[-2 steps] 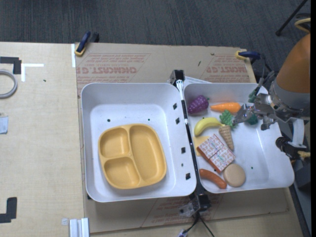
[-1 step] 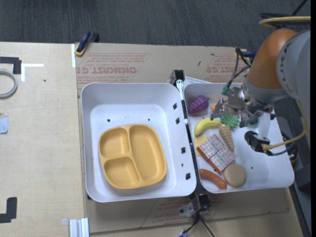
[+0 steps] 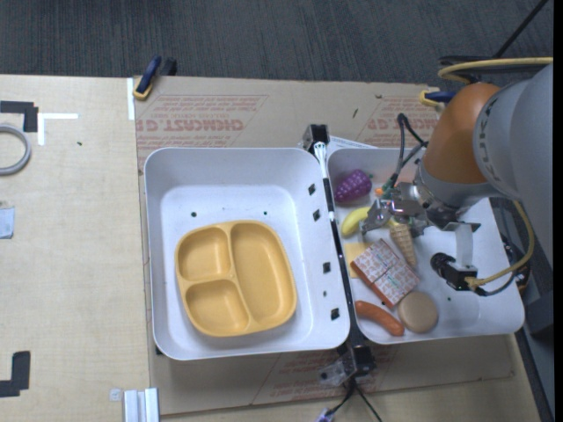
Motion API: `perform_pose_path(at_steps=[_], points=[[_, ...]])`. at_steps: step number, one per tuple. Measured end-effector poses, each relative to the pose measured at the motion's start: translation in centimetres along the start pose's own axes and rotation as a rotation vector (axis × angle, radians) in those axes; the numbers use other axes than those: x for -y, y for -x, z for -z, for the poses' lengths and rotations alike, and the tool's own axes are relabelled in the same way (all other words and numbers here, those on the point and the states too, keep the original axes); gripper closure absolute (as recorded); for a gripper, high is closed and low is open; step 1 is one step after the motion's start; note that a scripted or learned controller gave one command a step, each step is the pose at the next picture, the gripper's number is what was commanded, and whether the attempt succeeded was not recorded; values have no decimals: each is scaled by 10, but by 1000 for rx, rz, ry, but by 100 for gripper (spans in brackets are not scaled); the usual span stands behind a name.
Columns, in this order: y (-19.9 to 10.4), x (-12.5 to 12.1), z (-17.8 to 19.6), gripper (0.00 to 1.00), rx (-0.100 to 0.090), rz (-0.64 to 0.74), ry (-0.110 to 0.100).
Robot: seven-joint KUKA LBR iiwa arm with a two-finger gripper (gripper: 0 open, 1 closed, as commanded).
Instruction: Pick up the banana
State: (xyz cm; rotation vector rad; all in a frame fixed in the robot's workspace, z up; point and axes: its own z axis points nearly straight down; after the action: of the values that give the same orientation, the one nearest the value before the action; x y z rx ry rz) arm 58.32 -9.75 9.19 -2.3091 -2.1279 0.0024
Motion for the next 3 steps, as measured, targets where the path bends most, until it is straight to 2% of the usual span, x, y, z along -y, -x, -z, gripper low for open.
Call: perform_pose_path(at_steps=[1,2,3], points=[[1,-34,1,0,1,-53,1],[1,-34,11,100,2,-50,2],[1,-34,10,0,1,-50,1]])
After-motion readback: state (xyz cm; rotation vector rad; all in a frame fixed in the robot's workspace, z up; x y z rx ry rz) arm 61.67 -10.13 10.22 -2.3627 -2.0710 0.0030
